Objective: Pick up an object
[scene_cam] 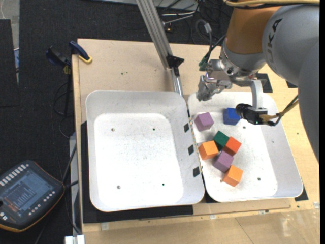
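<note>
- While the view is read from its left edge, a teach pendant point(23, 194) lies first, at 8 o'clock of the picture, on the dark floor beside the bench point(127, 60).
- At 10 o'clock, a blue and yellow clamp point(76, 52) sits on the bench corner.
- Next comes the left bin point(94, 136), a shallow white tray; its right rim touches the right bin point(284, 172).
- A grey metal pole point(155, 27) runs on a slant from 12 o'clock down to the place where the two bins meet.
- Inside the right bin, a light purple block point(204, 121) is alone near the left wall.
- At 5 o'clock from it is a tight group: an orange block point(207, 149), a green block point(220, 138), a red-orange block point(233, 145), a second purple block point(223, 161) and another orange block point(233, 176), each touching its neighbour.
- A blue block point(231, 116) stands at 3 o'clock from the light purple block, apart from the group.
- The gripper point(205, 92) hangs over the far left corner of the right bin, at 12 o'clock from the light purple block, and nothing is between its fingers; I cannot tell if they are spread or pressed together.
- The grey arm point(284, 29) with its orange band fills the picture at 2 o'clock.
</note>
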Controlling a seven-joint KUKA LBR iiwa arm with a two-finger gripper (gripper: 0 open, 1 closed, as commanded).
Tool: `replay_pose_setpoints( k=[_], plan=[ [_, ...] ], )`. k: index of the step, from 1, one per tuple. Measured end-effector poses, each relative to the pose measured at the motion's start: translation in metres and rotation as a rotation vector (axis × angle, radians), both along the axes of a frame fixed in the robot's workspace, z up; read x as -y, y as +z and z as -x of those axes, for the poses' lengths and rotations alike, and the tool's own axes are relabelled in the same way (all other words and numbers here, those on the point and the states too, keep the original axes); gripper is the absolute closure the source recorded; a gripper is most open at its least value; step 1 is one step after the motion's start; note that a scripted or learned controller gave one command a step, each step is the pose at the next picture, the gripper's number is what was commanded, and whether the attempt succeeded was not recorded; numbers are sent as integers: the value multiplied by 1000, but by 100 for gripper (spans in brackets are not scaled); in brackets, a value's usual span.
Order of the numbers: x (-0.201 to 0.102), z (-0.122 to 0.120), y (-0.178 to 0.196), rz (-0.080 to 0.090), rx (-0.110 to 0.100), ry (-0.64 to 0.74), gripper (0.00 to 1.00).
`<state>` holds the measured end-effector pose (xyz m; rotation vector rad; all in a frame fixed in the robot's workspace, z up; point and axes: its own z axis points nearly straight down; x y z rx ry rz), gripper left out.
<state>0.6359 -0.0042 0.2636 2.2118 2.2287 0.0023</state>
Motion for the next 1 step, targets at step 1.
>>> replay_pose_setpoints(
  k=[1],
  plan=[
    [-59,-9,-16,-2,-2,1,100]
  ],
)
